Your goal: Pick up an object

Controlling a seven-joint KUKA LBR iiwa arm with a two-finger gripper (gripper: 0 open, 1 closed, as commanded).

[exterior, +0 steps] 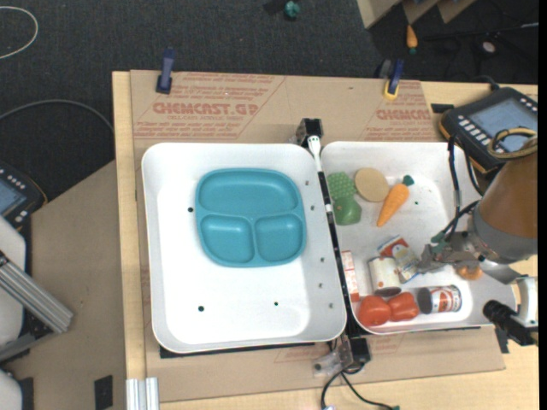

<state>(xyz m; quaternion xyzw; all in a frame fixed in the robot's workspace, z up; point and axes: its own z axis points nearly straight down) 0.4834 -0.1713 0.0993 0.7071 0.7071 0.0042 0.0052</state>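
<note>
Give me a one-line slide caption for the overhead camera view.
KUKA arm's gripper low in the right bin among toy food, beside a carrot; a teal divided tray sits in the left bin.

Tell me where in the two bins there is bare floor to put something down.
The left bin has bare white floor all around the blue tray, widest along its front edge. In the right bin, a small patch lies behind the carrot, toward the back corner. Its front is crowded: the tomato, the bottle, a small carton and the claw.
</note>
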